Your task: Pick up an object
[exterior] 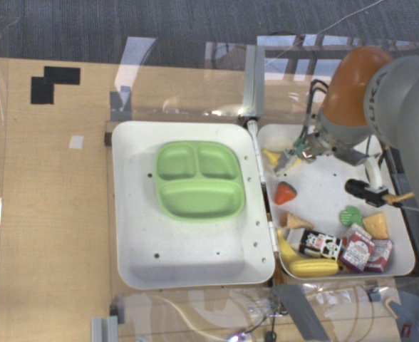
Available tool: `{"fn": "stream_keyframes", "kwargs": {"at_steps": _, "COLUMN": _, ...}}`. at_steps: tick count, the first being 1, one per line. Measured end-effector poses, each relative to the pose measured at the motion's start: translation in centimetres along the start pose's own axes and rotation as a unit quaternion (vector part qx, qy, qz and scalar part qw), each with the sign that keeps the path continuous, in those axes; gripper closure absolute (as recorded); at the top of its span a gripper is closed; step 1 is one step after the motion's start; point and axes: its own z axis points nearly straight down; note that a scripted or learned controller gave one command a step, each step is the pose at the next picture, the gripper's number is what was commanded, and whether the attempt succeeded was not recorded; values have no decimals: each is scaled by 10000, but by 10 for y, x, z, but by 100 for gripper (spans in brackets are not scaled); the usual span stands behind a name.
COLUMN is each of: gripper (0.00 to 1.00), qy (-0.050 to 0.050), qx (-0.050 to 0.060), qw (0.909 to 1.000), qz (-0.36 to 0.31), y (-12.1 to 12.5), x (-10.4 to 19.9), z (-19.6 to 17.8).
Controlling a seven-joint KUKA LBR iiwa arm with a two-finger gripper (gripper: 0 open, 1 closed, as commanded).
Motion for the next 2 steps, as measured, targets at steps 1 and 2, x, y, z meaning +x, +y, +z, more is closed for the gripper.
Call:
{"fn": "stream_keyframes", "kwargs": {"at_steps": 1, "gripper": 0, "qy": 19, "qx": 49, "qw": 9999, "qz": 157, "y": 21, "x": -14, "z": 7}}
{"fn": "stream_keyframes", "kwargs": {"at_steps": 2, "gripper": 0, "qy": 0, "qx": -10, "qw": 9966, "qz": -819, "y": 8, "x": 34, "z": -91}}
